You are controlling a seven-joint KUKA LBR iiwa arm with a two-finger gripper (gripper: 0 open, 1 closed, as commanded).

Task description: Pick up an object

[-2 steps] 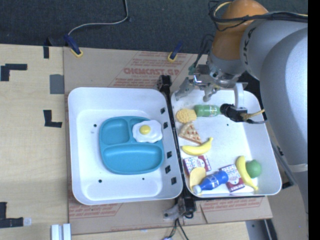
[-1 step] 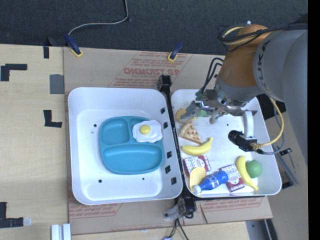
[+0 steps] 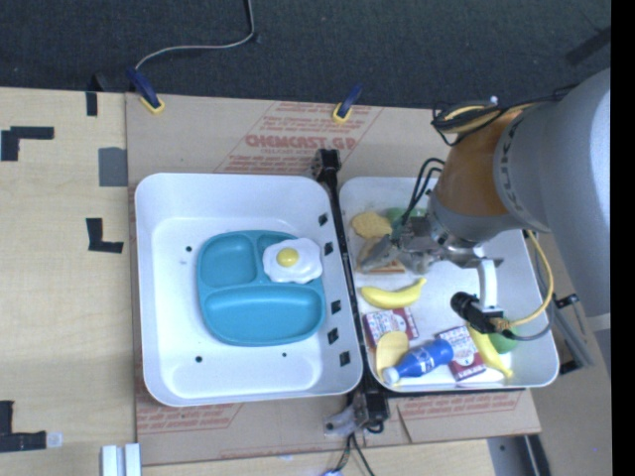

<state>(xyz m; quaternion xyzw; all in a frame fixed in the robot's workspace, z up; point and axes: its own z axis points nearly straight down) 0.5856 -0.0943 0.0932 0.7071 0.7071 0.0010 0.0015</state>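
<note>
My gripper [image 3: 389,251] reaches down into the upper left part of the right bin [image 3: 536,365], from the grey arm with its orange band. It hangs just above a yellow banana [image 3: 393,292] and beside a tan round piece [image 3: 371,224]. A blue bottle [image 3: 421,359] lies near the bin's front, with a red packet [image 3: 385,323] and another yellow piece [image 3: 390,346] to its left. A second banana [image 3: 493,352] lies at the front right.
The left bin [image 3: 169,216] holds a blue divided plate [image 3: 260,288] with a toy fried egg [image 3: 292,260] on its upper right corner. Black clips line the divider between the bins. Cardboard lies under both bins, and a cable runs across the dark floor behind.
</note>
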